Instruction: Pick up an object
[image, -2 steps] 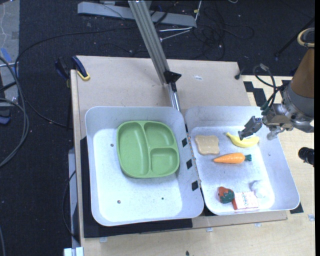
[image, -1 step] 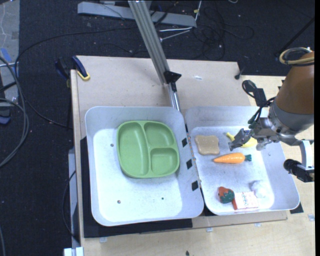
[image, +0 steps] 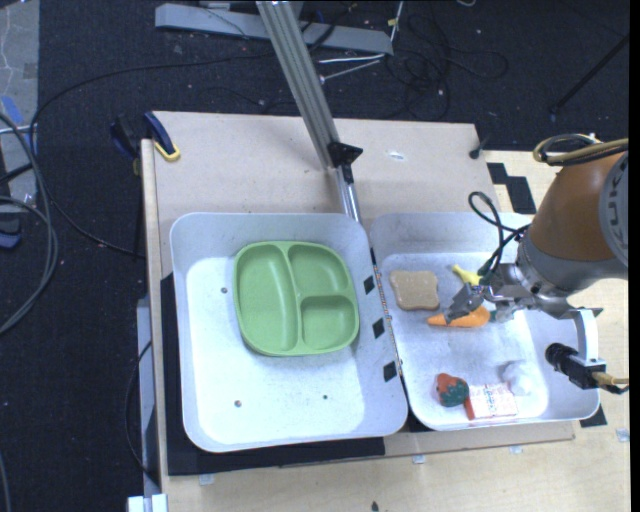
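Orange carrot | right bin | hand over it, grip state unclear

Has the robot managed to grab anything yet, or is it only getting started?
Nothing looks lifted yet. The gripper is low in the right bin, right at the orange carrot-like toy; whether it has hold is unclear. The bread slice and small box lie untouched. Gripping and lifting remain.

A tan bench stands on dark speckled floor; black cables trail at nine o'clock, a metal pole at twelve.
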